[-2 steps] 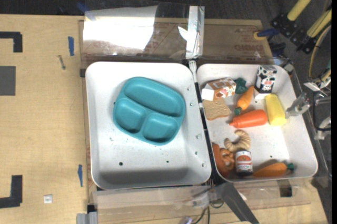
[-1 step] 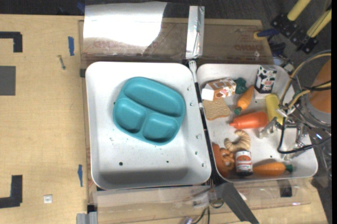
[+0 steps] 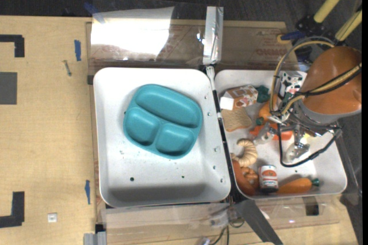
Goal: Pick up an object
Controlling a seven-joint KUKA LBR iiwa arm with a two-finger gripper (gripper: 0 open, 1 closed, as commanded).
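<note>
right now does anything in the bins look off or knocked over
Nothing looks spilled or broken. The teal divided plate sits askew in the left bin, and the small can stands upright among toy food crowded in the right bin.

- Arm: rounded orange shell, glossy, with a grey collar beneath.
- Black cables and one yellow loop from the shell; another black loop hangs lower.
- Tool: small, silver metal, details too blurred to read.

Right bin crowded — croissant, can, carrot (close together); left bin open around teal tray
</note>
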